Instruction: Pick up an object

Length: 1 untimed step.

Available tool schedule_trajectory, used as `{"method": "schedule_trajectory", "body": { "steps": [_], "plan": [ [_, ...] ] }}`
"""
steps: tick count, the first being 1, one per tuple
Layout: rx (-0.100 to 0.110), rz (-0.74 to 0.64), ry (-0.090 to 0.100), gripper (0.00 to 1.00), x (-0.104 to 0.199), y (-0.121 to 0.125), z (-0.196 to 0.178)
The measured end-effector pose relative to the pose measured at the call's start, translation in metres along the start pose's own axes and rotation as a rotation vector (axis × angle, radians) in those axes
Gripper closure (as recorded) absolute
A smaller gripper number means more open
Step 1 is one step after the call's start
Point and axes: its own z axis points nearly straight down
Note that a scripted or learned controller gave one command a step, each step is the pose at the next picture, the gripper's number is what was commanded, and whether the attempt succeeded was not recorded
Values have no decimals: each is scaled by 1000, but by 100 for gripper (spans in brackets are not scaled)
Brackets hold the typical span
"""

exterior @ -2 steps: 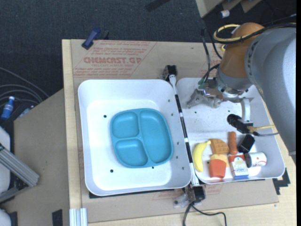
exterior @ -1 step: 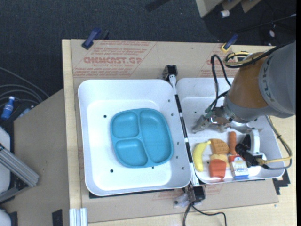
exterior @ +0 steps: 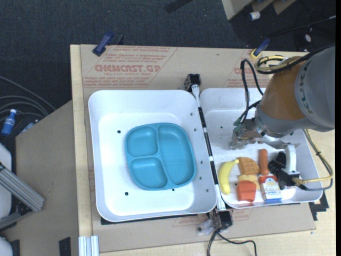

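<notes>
A: While the gripper hangs over the right bin, what's it holding?
B: Can't tell. The banana, waffle and carrot lie near it, in that bin's front.

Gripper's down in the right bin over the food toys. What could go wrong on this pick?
1. The banana, waffle, hot dog and red block lie packed together, so the gripper may nudge or catch two.
2. They sit by the right bin's front wall, leaving little room to close.
3. The cable hangs over the bin and could snag.
</notes>
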Motion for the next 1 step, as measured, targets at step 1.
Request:
{"method": "schedule_trajectory", "body": {
  "steps": [1],
  "plan": [
    [0, 0, 0, 0, 0, 0, 0]
  ]
}}
